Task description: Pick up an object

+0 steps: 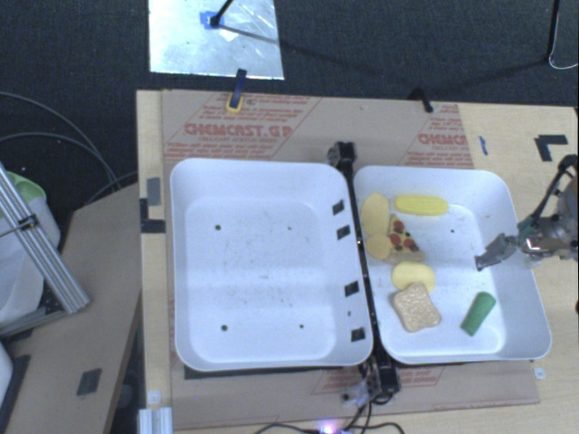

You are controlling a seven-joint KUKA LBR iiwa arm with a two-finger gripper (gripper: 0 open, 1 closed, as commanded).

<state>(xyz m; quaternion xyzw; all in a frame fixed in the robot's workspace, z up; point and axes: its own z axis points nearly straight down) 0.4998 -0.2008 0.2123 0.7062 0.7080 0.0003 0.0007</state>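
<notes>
The right bin holds several toy foods. A long yellow piece lies at the back, with a yellow oval to its left. A pizza slice sits below them, beside a small yellow round. Further forward lie a yellow wedge, a slice of bread and a green cylinder. My gripper reaches in from the right over the bin's right half, its tip above bare floor. It stands right of the wedge and behind the green cylinder, with nothing seen in it.
The left bin sits beside the right one, joined by a black divider. Both rest on a cardboard sheet. A metal frame stands at the far left, and a shiny plate lies on the floor behind.
</notes>
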